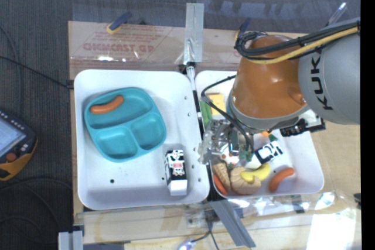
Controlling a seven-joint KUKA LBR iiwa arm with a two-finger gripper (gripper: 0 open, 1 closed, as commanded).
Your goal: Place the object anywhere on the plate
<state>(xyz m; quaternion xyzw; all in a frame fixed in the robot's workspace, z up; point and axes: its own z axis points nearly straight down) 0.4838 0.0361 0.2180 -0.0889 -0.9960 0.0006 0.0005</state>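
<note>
gripper [229, 146] hung low over the right bin [310, 175], w/ the orange band [266, 88] and grey arm [334, 79] directly above it, covering most of that bin's upper half. couldn't tell its state: the metal parts blurred into the clutter under them, so no call on whether anything was grasped.

just below the gripper: a pile of toy food, hard to separate. a yellow banana [258, 173] sat below and slightly right, a tan lumpy item [243, 180] beside it, a brownish piece [221, 173] below-left, and a red-orange sausage [280, 178] further right. a black-and-white card-like thing [268, 151] lay right of the gripper, partly under the arm. a green strip [206, 111] showed up-left, mostly hidden.

well left of the gripper, in the left bin [105, 184]: the teal plate [125, 124], 3 sections, w/ a sausage-like piece [107, 105] in its top section. a small cow-print carton [176, 171] lay left and slightly below, near that bin's right wall.
</note>
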